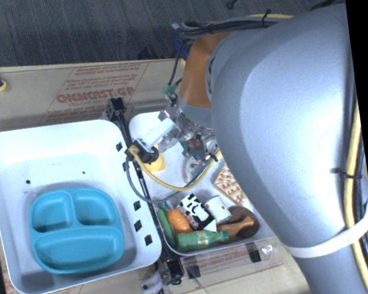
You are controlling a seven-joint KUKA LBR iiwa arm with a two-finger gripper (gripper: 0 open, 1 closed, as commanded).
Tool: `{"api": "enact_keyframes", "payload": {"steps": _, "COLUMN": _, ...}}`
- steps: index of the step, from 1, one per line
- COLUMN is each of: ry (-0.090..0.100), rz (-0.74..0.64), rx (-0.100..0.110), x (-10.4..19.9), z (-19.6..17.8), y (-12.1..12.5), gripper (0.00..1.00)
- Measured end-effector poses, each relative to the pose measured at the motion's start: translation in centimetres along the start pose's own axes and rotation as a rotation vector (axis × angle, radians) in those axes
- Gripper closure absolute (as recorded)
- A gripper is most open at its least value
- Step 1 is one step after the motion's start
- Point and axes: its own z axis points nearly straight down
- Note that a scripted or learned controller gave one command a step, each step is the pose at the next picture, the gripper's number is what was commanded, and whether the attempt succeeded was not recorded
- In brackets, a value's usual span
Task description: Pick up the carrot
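Brown cardboard covers the bench beneath two white bins. Left bin: one blue divided tray. Right bin: the carrot lies near the front left corner, beside a green bottle and a black-and-white toy. The gripper hangs over the bin's middle, apart from the carrot; its finger state cannot be determined.

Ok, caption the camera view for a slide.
Gripper hangs over the right bin; carrot lies at its near end.

bulky grey arm, orange wrist band, looping yellow cable
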Motion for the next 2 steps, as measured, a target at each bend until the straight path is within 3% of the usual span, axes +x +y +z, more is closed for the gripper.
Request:
{"api": "enact_keyframes", "payload": {"steps": 1, "ry": -0.003, "rz": 0.114, "rx": 0.004, "x": -2.74, "z": 0.12, "y": -2.75, "gripper": 0.00}}
{"api": "enact_keyframes", "payload": {"steps": 2, "ry": -0.009, "rz": 0.108, "rx": 0.011, "x": -2.68, "z": -0.78, "y": -2.85, "gripper": 1.00}}
